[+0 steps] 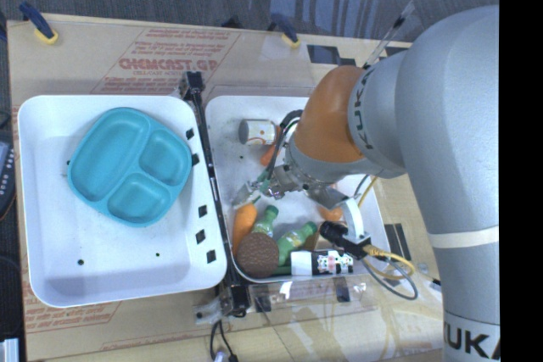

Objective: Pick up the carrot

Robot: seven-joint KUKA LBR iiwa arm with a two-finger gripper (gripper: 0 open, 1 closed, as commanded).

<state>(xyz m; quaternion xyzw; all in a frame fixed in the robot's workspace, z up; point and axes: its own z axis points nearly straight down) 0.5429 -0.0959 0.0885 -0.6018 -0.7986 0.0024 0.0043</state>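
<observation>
White bin (pixel 51 208) on the left holds a blue tray (pixel 129 164). In the right bin (pixel 222 119), the carrot (pixel 244 222) lies crowded by a brown ball (pixel 256 254) and green bottles (pixel 293 238). Whether the hand (pixel 270 185) above is spread, I cannot tell; it may snag a neighbour instead.

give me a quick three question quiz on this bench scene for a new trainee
1. True or false: the blue divided plate lies in the left bin.
2. Which bin is the claw over? A. left B. right
3. Fill in: beside the carrot lies a brown ____.

Key: 1 true; 2 B, the right bin; 3 ball.
</observation>
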